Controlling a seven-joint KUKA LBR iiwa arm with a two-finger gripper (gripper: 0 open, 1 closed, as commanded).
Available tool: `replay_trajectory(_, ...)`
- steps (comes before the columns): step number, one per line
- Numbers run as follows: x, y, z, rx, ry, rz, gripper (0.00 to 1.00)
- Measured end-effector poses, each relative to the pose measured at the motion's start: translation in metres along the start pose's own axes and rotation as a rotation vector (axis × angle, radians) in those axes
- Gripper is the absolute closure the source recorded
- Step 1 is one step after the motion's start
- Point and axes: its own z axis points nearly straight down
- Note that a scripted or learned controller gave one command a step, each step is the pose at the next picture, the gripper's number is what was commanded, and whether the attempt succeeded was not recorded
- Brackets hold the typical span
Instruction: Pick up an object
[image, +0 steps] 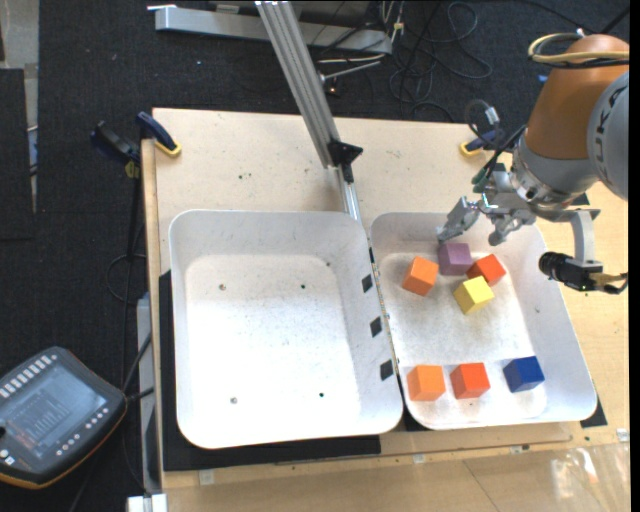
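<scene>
7 cubes sit in the right bin (560, 330); the gripper (476, 224), fingers spread, hovers seemingly above the purple cube (455, 257), poised to grasp.

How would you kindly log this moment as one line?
gripper open above purple cube | nothing held | right bin: seven cubes

Arm enters from the right edge, upper right of frame. Orange band (572, 85) sits uppermost, grey wrist section below it, angled down and to the left. End effector (478, 228) hangs at centre right, its two fingers spread apart, one pointing lower left, the other lower right. Nothing between the fingers.
</scene>
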Motion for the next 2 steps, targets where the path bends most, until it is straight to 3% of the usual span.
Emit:
replay_trajectory(1,0.0,0.001,-0.003,-0.004,-0.001,-0.002,0.0)
replay_trajectory(2,0.005,-0.005,0.043,0.0,0.0,0.0,0.0)
